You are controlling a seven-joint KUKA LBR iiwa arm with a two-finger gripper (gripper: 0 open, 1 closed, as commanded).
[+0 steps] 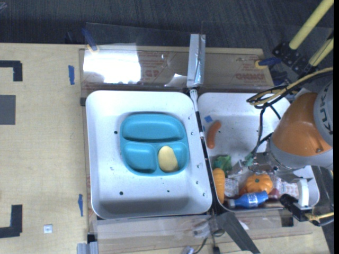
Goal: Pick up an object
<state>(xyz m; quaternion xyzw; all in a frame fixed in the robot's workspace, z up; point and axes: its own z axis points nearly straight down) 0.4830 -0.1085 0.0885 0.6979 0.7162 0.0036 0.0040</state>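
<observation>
Objects: a heap of small items lies in the lower half of the right bin (233, 112), at the lower right of the frame, all touching or overlapping.
Bench: pale wood-grain surface (42, 157), flat, with black angle marks and blue tape tabs along the left.
Left bin: white, shallow, rounded corners (106, 142), smooth walls dotted with small dark holes; wide bare floor around its contents.
Right bin: same white shell, upper half mostly bare, so open room sits toward the top edge.
Arm: grey body with a glossy orange band (302, 131) reaching in from the right, covering the right bin's right side; black cables loop above it.
Blue tray: matte blue, rounded, divided into compartments (151, 128), centred in the left bin.
Yellow item: smooth, egg-shaped (168, 159), in the tray's lower right compartment.
Gripper: metallic head (259, 165) low over the heap; I cannot tell how it is set.
Orange round item: pumpkin-like (258, 184), just below the gripper.
Blue bottle: lying flat (250, 199) near the bin's lower edge.
Orange long item: slim, carrot-shaped (212, 134), alone beside the bin's left wall.
</observation>
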